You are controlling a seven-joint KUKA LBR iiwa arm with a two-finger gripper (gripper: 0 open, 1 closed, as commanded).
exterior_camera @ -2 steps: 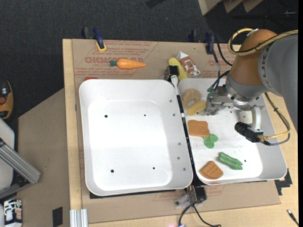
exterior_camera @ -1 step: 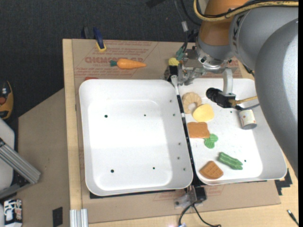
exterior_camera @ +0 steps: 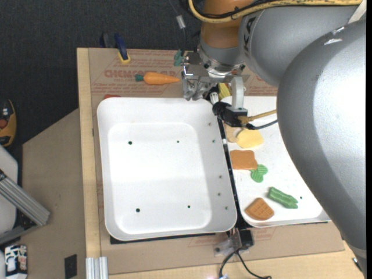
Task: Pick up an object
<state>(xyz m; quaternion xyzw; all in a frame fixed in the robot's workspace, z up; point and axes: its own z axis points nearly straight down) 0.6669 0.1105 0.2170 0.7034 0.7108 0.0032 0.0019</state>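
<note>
My gripper hangs over the far rim of the left bin, near the bin's back right corner. An orange toy carrot lies on the cardboard just behind that rim, a little left of the gripper. The right bin holds a yellow piece, an orange-brown slab, a small green item, a green pod and a brown waffle-like piece. Nothing shows in the gripper's grasp.
The grey arm covers most of the right bin's far half. A blue and yellow clamp sits at the cardboard's back edge. A cable plug lies in front of the bins.
</note>
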